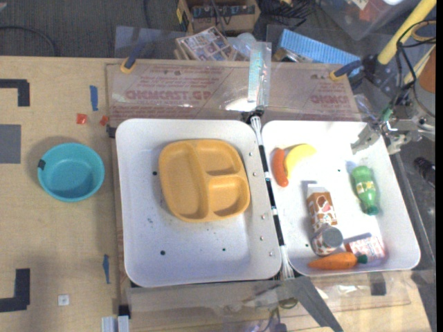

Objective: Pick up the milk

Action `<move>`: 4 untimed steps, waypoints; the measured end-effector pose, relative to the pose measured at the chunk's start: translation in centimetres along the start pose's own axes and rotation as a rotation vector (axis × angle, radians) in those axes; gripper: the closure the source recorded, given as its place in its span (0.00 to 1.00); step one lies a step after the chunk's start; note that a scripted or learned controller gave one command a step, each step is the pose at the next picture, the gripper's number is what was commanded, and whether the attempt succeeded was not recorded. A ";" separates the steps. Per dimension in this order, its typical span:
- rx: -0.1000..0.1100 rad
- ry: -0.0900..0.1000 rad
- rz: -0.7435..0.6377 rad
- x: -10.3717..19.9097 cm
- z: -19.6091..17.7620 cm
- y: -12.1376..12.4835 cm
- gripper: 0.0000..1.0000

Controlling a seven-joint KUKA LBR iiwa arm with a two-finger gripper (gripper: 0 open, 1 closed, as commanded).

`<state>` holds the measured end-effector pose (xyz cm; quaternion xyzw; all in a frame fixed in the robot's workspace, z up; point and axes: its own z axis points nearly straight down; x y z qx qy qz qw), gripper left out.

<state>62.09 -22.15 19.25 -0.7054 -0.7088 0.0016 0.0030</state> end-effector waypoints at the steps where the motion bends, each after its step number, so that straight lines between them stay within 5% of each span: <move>1: 0.001 0.000 -0.225 9.5 4.3 -5.0 0.00; 2: -0.005 -0.003 -0.251 11.6 10.2 -7.7 0.00; 3: -0.008 -0.004 -0.250 11.5 9.3 -7.5 1.00; 4: -0.008 -0.004 -0.350 14.1 -4.4 -5.3 1.00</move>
